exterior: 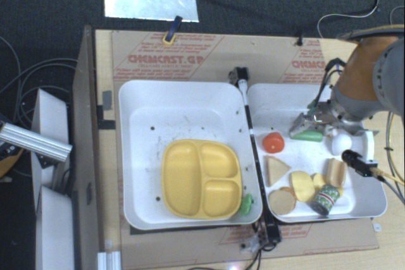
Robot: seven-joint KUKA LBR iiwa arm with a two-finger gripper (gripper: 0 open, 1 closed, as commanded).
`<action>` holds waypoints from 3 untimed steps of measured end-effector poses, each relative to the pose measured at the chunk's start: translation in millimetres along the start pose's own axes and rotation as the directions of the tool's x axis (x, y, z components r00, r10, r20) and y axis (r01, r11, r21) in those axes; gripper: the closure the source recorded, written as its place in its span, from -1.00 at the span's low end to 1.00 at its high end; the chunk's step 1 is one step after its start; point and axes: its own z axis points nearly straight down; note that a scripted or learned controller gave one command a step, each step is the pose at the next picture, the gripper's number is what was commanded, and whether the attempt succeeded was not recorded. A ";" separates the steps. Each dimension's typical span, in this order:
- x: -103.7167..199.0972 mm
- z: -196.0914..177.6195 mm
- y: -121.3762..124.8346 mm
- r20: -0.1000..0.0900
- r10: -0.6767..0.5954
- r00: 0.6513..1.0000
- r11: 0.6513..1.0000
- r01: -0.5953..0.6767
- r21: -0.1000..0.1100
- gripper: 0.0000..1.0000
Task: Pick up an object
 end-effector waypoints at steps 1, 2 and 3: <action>-30.6 -0.8 -71.4 0.001 -0.001 1.000 1.000 0.001 -0.002 -1.00; -32.4 1.2 43.3 0.001 -0.014 1.000 1.000 0.014 -0.008 -1.00; -33.4 -9.7 40.3 0.000 -0.012 1.000 1.000 0.012 -0.004 1.00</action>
